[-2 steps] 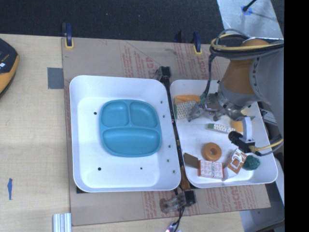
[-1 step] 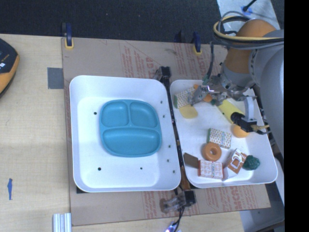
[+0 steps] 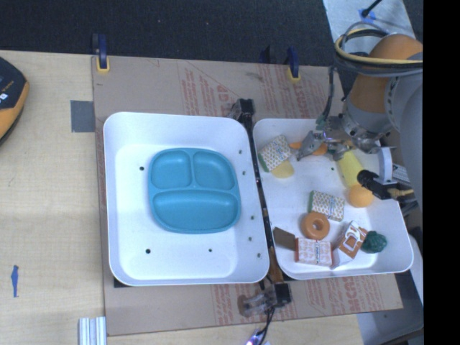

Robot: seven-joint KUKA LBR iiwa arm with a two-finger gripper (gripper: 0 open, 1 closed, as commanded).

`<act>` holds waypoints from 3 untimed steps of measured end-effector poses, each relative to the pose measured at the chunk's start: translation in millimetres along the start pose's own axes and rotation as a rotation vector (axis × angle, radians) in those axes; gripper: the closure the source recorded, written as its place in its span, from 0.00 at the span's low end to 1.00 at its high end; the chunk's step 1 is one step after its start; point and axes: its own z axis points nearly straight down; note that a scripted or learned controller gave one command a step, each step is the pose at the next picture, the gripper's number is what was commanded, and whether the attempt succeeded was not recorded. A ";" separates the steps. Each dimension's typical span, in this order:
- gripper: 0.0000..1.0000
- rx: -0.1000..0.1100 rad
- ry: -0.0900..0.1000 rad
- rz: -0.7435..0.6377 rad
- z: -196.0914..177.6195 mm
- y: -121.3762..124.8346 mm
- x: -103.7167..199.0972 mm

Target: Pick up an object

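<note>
End effector (image 3: 316, 144), grip state unclear, hovers just right of patterned block (image 3: 274, 152).

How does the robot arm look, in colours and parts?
The arm is grey, with a rounded orange band above the wrist and a yellow-and-black cable loop around it. The gripper is small, of grey metal, with dark cables running down beside it.

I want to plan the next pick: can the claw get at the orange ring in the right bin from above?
Probably yes. The orange ring lies flat with nothing on top of it; the claw is over the same bin's far end. Small boxes close beside it leave little room.
</note>
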 end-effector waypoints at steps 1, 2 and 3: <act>0.00 0.003 0.020 -0.011 -7.3 2.7 -30.5; 0.00 0.001 0.004 -0.006 -13.3 0.8 -7.4; 0.00 0.003 0.019 -0.006 -0.8 2.5 -29.8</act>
